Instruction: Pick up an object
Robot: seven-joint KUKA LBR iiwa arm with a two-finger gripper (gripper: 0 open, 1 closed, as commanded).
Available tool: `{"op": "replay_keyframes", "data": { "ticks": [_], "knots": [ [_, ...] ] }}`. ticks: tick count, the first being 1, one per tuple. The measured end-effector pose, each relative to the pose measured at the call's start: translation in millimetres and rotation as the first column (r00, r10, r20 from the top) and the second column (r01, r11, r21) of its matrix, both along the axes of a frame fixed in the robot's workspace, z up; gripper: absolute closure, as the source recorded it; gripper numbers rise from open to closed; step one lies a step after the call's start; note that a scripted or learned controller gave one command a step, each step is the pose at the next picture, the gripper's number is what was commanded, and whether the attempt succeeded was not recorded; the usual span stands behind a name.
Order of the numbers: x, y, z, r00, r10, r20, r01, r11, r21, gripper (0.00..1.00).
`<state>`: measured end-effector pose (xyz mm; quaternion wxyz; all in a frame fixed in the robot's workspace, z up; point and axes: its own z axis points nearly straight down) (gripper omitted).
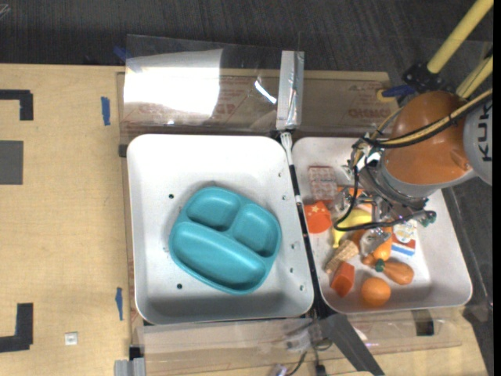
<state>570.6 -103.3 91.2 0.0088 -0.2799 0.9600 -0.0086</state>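
right white bin (pixel 450 288) crowded with toy food, gripper (pixel 377 233) lowered among the pieces at its middle, finger state cannot be told, orange ball (pixel 376 291) near its front edge, teal divided plate (pixel 225 238) in the left bin (pixel 156 171) beside it

We see an evenly bright overhead view — the strongest glare sits on the clear plastic sheet (pixel 176 84) just behind the left bin (pixel 149 163), whose white floor looks slightly washed out — while shadows stay soft and small items look mildly blurred.
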Motion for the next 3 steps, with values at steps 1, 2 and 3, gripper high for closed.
{"op": "replay_keyframes", "data": {
  "ticks": [1, 2, 3],
  "knots": [
    [11, 1, 0, 0.999, 0.039, -0.01, -0.039, 0.999, -0.001, 0.0],
    [15, 4, 12, 0.999, 0.039, 0.002, -0.039, 0.999, 0.003, 1.0],
    [45, 58, 164, 0.999, -0.041, -0.001, 0.041, 0.999, 0.014, 1.0]
  ]
}}
